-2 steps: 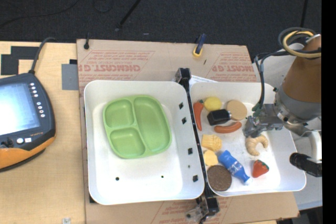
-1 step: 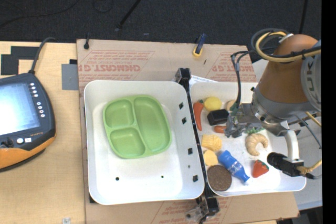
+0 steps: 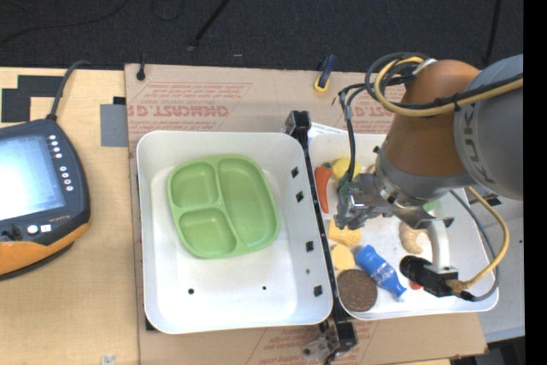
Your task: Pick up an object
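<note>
While I watch from the fixed overhead camera, the grey arm [image 3: 479, 128] with its orange band reaches in from the right side of the frame and hangs low over the right-hand white bin [image 3: 479, 291]. Its gripper [image 3: 349, 214] sits near the left part of that bin, dark and cluttered with cables, and I cannot tell how it stands or whether anything sits in it.

Just beside the gripper, toward the divider between the bins, lies a thin orange carrot-like piece [image 3: 322, 184]. Above it a yellow rounded item [image 3: 342, 167] peeks out by the wrist. Below the gripper lie flat yellow pieces [image 3: 344, 244], then a blue bottle-shaped object [image 3: 379, 267] lying tilted, and a brown round disc [image 3: 357, 290] at the bin's lower left corner. A pale beige lump [image 3: 414, 240] rests to the right, partly hidden by the arm.

The left-hand white bin [image 3: 171, 295] holds a green three-compartment tray [image 3: 224, 205]. At the far left edge of the frame rests a control pendant [image 3: 38, 188] with a screen.
</note>
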